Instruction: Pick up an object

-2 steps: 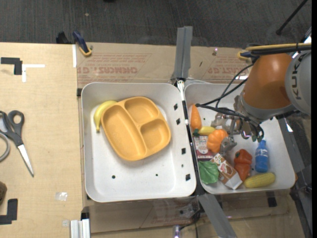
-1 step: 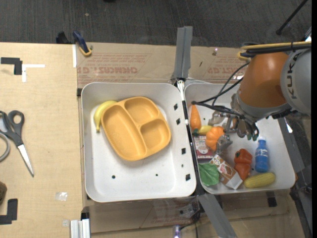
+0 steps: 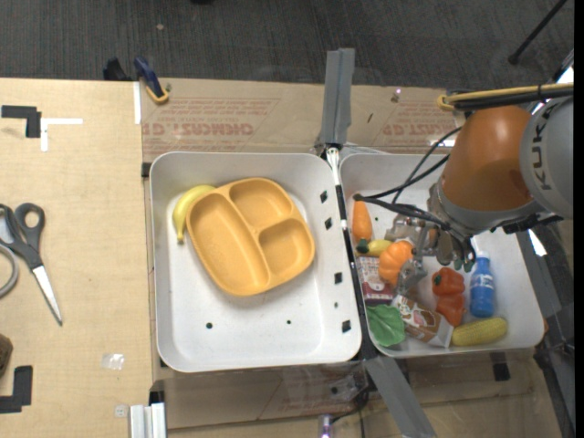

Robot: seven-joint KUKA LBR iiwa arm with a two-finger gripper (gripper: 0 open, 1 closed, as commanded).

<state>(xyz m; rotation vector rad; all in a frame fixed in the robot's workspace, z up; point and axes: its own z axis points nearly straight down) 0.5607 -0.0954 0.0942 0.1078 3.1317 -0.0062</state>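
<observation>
- Small orange pumpkin [image 3: 396,261] near the middle of the right bin [image 3: 522,340], the likeliest pick; lying on a printed packet [image 3: 371,279], touching nothing held.
- Gripper [image 3: 427,247] just beside the pumpkin, on its right, low over the clutter, under the orange-banded wrist.
- Jaws lost among dark cables and metal; impossible to tell whether spread or pressed together. Nothing seen pinched.
- Close neighbours: carrot [image 3: 362,219] just behind, red pepper [image 3: 448,296] to the right, blue bottle [image 3: 482,286] beyond that, green leaf [image 3: 385,326] in front.
- Probably the approach stage, no grasp yet.
- Best done by centring over the pumpkin's round body, coming straight down, closing across its widest part, staying off the packet below and the pepper.
- Risk: round toy rolling aside, or packet lifting too.
- Left bin [image 3: 182,336] well apart, holding a divided plate [image 3: 248,235] and a banana [image 3: 187,208].
</observation>
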